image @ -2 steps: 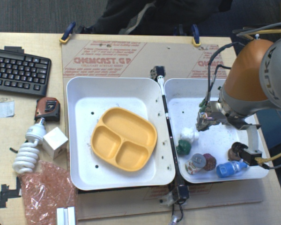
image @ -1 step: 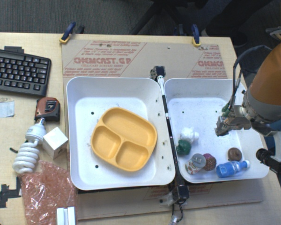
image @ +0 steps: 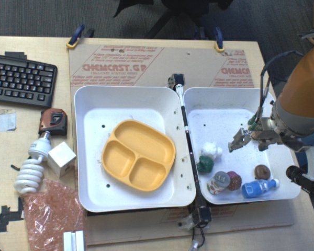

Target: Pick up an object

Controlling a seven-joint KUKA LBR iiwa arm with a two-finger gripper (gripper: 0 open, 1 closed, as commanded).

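The right bin [image: 225, 101] holds several small things along its front: a white fluffy lump [image: 211, 149], a green object [image: 204, 164], a round grey-and-red can [image: 220, 181], a dark maroon piece [image: 234, 181], a brown round object [image: 261, 171] and a blue bottle [image: 258, 187] lying on its side. My gripper [image: 249, 141] hangs over the middle right of this bin, above and behind the brown object. It is open, with nothing between its fingers. In the left bin [image: 94, 114] lies a yellow divided plate [image: 138, 155].
Left of the bins on the bench lie a keyboard [image: 21, 80], a tape measure [image: 53, 121], a spiral light bulb [image: 32, 166], a white cube [image: 62, 158] and a pink bag [image: 52, 213]. The arm's orange band [image: 303, 90] stands over the right bin's right wall.
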